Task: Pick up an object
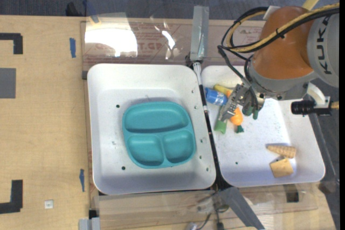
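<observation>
Although the gripper (243,100) has reached into the cluster of small items in the right bin (302,169), the view does not show any of them lifted clear, so the pick is judged to be at the grasping stage, with lifting and carrying away not yet done; whether the tool is spread, closed or pinching something cannot be told, since dark hardware and clutter overlap at its tip. Far to the tool's left, the left bin (102,89) holds a teal divided tray (159,133) with three compartments, lying flat and well apart from the tool. Just to the tool's left, against the wall between the bins, lies a blue bottle-like item (214,97), with a yellow piece (222,88) just above it. Directly under and touching the tool's lower edge are an orange carrot-like toy (235,116) and a green piece (221,126), the likeliest targets; which one, if either, is engaged cannot be told. Below and to the tool's right, well apart from it, a ridged tan cone-shaped item (282,151) rests just above a tan block (281,168) near the bin's front wall.
</observation>
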Robot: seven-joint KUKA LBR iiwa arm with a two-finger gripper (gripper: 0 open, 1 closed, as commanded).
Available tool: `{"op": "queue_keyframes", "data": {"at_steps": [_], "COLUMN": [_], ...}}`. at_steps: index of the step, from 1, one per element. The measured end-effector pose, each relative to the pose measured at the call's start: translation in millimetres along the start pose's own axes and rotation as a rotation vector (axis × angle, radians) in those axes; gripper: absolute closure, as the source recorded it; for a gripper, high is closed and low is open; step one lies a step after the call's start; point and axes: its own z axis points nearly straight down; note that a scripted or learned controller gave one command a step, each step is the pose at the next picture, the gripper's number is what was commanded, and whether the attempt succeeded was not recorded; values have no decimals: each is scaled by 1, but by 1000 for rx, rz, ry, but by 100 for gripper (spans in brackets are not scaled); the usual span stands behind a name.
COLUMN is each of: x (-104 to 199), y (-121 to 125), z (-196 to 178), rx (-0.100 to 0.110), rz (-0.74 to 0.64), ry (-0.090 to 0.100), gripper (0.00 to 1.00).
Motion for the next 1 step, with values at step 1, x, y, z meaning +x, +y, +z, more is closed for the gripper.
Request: {"op": "queue_keyframes", "data": {"at_steps": [1], "x": [-19], "y": [36], "z": [-19], "rx": [-3], "rz": [230], "ry": [-2], "gripper": [100]}}
